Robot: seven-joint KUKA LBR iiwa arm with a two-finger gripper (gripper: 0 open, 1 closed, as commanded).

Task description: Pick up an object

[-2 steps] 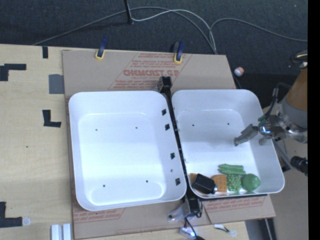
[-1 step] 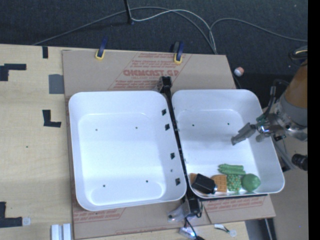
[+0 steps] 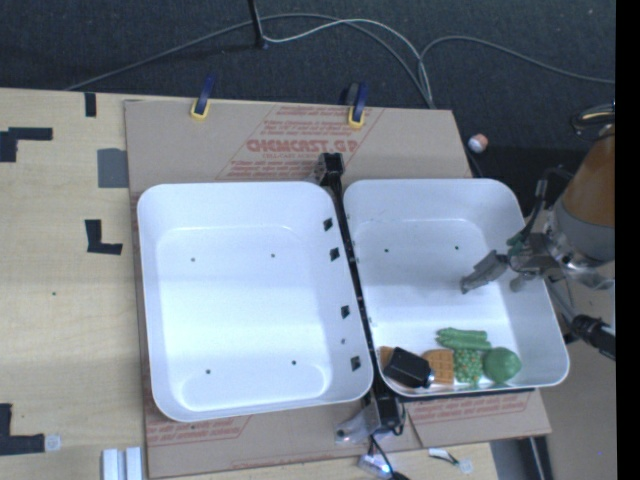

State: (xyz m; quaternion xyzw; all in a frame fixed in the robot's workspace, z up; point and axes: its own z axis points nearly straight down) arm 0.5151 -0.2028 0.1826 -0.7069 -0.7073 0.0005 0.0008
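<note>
1. Camera view: gripper (image 3: 497, 268) over right bin (image 3: 420, 203), by its right wall; jaws spread open, holding nothing.
2. Objects lie along that bin's near edge, apart from gripper: black block (image 3: 408, 367), orange piece (image 3: 438, 365), green pod (image 3: 462, 338), green ball (image 3: 501, 364).
3. Left bin (image 3: 240, 298) alongside.

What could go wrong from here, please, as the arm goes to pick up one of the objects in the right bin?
1. The small black block, orange piece and green toys crowd together along the near wall of the right white bin, so the gripper may catch two at once or nudge neighbours.
2. They lie against the wall, so a finger could strike the rim.
</note>
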